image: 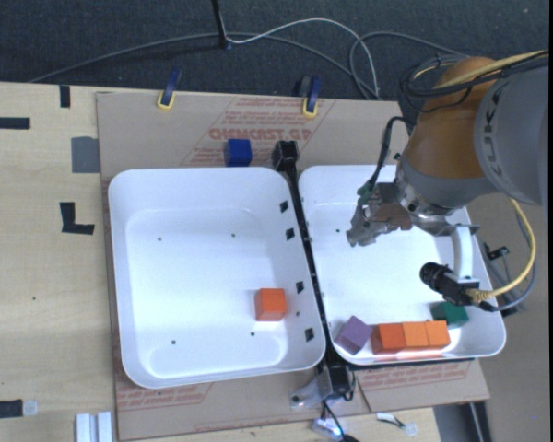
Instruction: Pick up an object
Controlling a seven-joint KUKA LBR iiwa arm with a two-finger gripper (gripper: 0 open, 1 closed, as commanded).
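The grey arm [521,127] came in from the right side of the view. Its orange band [447,141] sat just above the wrist. The wrist was bent downward and to the left, and the gripper [364,231] hung low at its end. Black cables ran along the arm, and a yellow cable looped near the wrist.
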